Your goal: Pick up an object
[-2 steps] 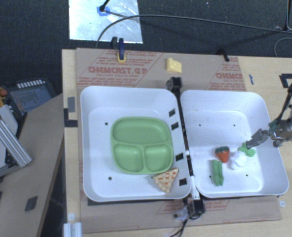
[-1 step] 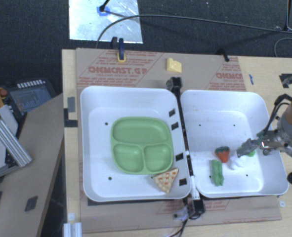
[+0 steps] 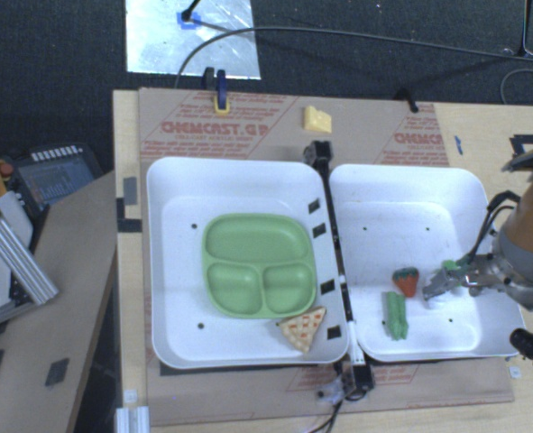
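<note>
The jaws I can't read from this angle: the metal at the tip blurs against the white floor, so whether they are parted or closed I cannot tell. Nothing shows between them. The gripper (image 3: pixel 436 285) sits low in the right bin (image 3: pixel 464 188), reaching in from the right, with its tip just beside the strawberry (image 3: pixel 406 280). I cannot say if it touches it.

The strawberry looks like the nearest candidate, lying mid-floor in that bin. The green pod (image 3: pixel 395 315) lies just below it, long axis running toward the front wall. Over in the left bin (image 3: pixel 171 242) a green plate (image 3: pixel 257 264) takes up the middle, and a pizza slice (image 3: pixel 302 329) rests against its lower right corner.

My worries from here, as I judge it:

- The tip is beside the strawberry, not over it. Closing from this spot would likely catch an edge and squirt it away toward the divider.
- The strawberry is small and rounded, so an off-centre pinch may roll it out.
- The pod is close enough that a sideways nudge could push the two together and leave me gripping both badly, or neither.
- Coming in low, the tip could scrape the bin floor and shift the bin.

I'd want the tip centred over one item before any close.
</note>
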